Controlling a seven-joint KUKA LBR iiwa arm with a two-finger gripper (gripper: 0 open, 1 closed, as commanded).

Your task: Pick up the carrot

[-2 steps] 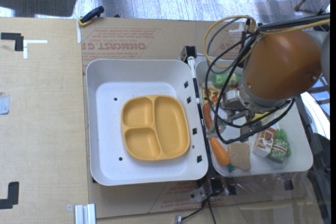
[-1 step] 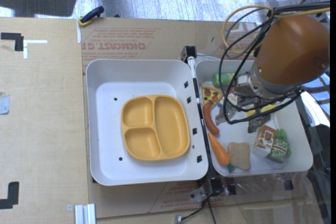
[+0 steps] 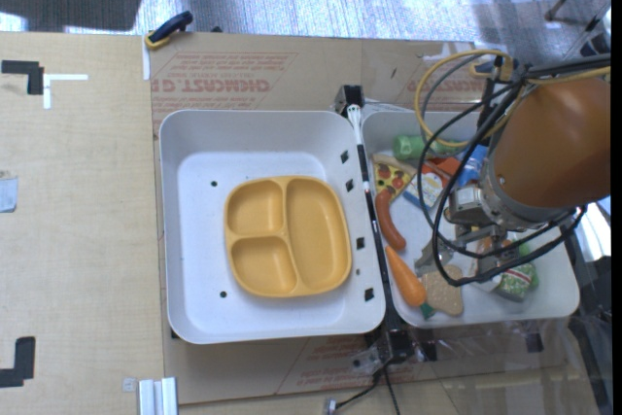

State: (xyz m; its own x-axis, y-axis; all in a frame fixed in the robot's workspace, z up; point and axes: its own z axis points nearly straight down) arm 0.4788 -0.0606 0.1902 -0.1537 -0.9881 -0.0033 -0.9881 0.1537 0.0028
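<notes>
Gripper (image 3: 466, 253) hangs low over the right bin (image 3: 554, 301); can't tell its jaw state from here, cables block it. Carrot (image 3: 405, 277) lies just left of the jaws, against the bin's left wall, beside the sausage (image 3: 389, 221), so access looks tight.

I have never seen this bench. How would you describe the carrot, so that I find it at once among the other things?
Look at the right bin, the one under the arm, not the left bin with the yellow divided plate. Along its left wall, near the front corner, lies the carrot. It is plain orange and tapered, while the sausage just behind it is reddish-brown and curved, and the cracker beside it is flat and tan.
</notes>
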